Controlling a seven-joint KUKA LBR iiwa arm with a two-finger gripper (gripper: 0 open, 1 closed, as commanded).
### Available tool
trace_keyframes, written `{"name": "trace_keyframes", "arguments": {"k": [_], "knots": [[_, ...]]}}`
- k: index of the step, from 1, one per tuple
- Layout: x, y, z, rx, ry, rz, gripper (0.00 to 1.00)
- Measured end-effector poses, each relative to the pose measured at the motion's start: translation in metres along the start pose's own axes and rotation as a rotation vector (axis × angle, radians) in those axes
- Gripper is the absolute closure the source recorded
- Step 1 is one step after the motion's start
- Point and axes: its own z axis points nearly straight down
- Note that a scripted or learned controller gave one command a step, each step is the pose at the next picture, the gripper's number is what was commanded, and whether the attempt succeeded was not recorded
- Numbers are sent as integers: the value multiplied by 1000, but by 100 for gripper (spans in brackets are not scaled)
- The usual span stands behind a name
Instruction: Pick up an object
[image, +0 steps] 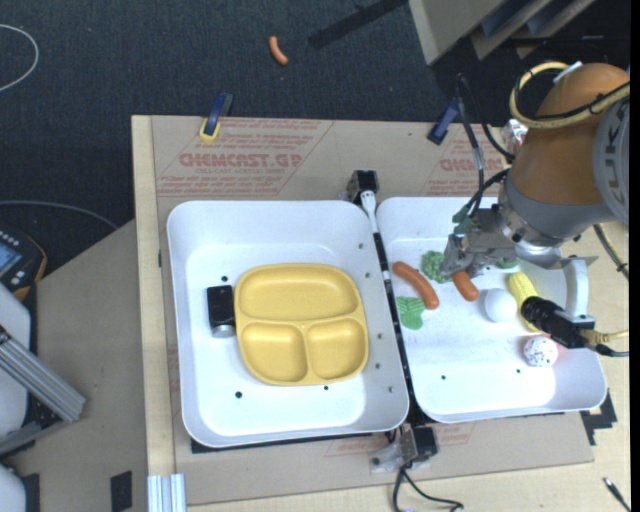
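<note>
Dark carpet surrounds a cardboard-topped bench (300, 150), with a stray orange piece (278, 49) lying on the floor at the upper middle. The left bin (190, 240) holds a yellow divided tray (298, 322) and a small black block (220, 306). In the right bin (440, 390), the gripper (462, 262) hangs over a short orange sausage (466, 288), with a longer sausage (415, 284), green pieces (411, 311), a white egg (497, 304), a yellow item (522, 287) and a speckled ball (540, 351) nearby; I can't tell its grip.
</note>
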Motion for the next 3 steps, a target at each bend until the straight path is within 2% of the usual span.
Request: {"name": "trace_keyframes", "arguments": {"k": [1, 2, 3], "knots": [[59, 21, -7, -1, 0, 0, 100], [104, 48, 8, 0, -2, 3, 100], [99, 39, -8, 0, -1, 8, 100]]}}
